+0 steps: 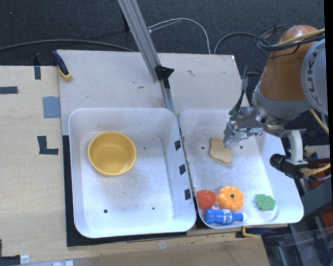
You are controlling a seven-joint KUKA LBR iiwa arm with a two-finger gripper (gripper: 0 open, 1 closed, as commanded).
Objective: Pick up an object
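Observation:
The gripper point(231, 141) hangs over the upper part of the right bin point(278, 174), just above and to the right of a tan, toast-like piece point(219, 151) lying on the bin floor. Its tips are close to that piece's upper right edge; I cannot make out whether they touch it. Along the right bin's front edge lie a red tomato-like ball point(206, 198), a small orange pumpkin point(230, 197), a blue bottle with a white label point(223, 216) and a green knobbly piece point(264, 201). A yellow bowl point(112, 153) sits upright in the left bin point(131, 214).
A grey metal pole point(145, 39) slants across the bench behind the bins, ending at the divider between them. Cables trail over the dark floor at the back. The arm's orange and grey body point(290, 74) looms over the right bin's far right side.

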